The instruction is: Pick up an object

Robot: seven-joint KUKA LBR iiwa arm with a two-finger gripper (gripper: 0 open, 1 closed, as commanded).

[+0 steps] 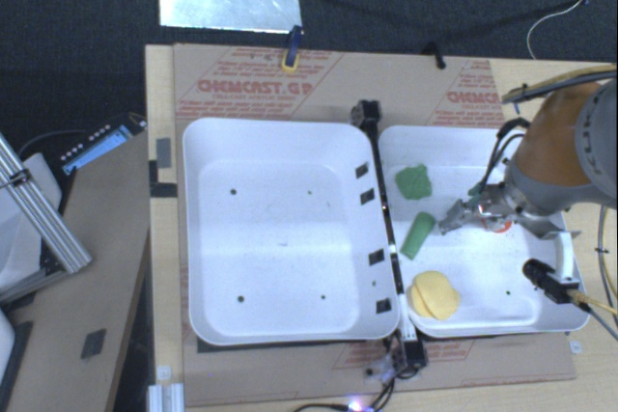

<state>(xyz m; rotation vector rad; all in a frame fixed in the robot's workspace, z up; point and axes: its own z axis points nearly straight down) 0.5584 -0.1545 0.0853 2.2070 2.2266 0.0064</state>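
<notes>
Green cylinder (418,234) lies in the right bin (454,138), near its left wall, just left of the gripper (452,219). Gripper fingers: state cannot be told. Crumpled green object (413,181) lies above; yellow object (435,294) lies below.

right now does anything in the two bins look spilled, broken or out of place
Nothing stands out. In the right white bin a crumpled green lump, a green cylinder-shaped piece and a rounded yellow object lie apart near the divider. The pincer sits beside the green cylinder-shaped piece.
</notes>
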